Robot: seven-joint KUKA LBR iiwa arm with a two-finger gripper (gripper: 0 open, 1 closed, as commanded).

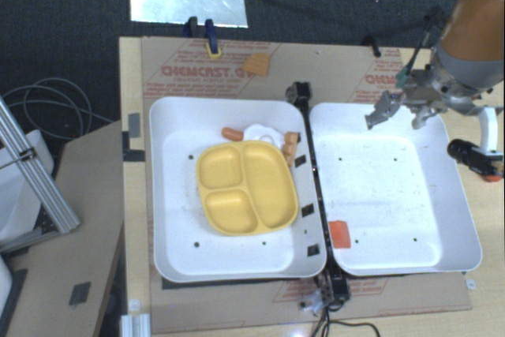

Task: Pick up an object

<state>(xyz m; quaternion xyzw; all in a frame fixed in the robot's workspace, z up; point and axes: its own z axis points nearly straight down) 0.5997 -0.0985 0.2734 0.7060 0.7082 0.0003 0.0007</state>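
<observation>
Jaws: two grey fingers stood apart with nothing between them; the gripper (401,111) hung over the back edge of the right bin (442,252).
Orange block (338,234): lay flat at the near left corner of the right bin, close to the divider, well apart from the gripper. Judged light and stiff; its straight sides would suit a pinch from above, though the bin wall alongside might crowd one finger.
Yellow tray (245,188): sat in the middle of the left bin (170,249), three compartments, upright. Judged light, rigid plastic, smooth; too broad to span, so a rim pinch would be the only hold.
Tan piece (291,146): stood just beyond the tray's right corner, near the divider. Small and judged light.
Orange sausage shape (232,134): lay behind the tray beside a white item (262,136). Rounded, likely to roll under a poor pinch.
White item's form: could not be told.
</observation>
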